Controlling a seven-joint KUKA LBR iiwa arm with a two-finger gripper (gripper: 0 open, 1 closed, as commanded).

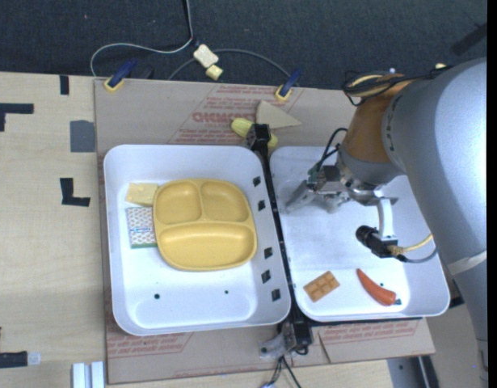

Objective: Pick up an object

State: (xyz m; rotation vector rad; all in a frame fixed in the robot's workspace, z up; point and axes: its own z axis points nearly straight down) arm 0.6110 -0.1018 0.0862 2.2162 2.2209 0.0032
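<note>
I see the pincer (pixel 301 197) low over the right bin (pixel 345 309), toward that bin's upper left, close to the black divider (pixel 271 217) between the two bins. Its two grey fingers (pixel 295 196) point left and look spread a little, with bare white floor between them; nothing is gripped.

Nearest to it, below and a little to the right, a small waffle-like cracker (pixel 321 285) lies flat on the bin floor, well apart from the tips. Further right of that, near the bin's lower right corner, lies an orange-red pepper (pixel 376 288), just beside the cracker but not touching it.

To the left of the pincer, across the divider, the left bin (pixel 183 314) holds a yellow divided plate (pixel 204 223). Beyond the plate, further left still, a pale yellow wedge (pixel 141 193) and a patterned sponge (pixel 140 225) rest against the plate's left edge.

Up and to the left of the pincer, outside the bins, a yellow clip (pixel 243 125) sits on the cardboard (pixel 191 111).
</note>
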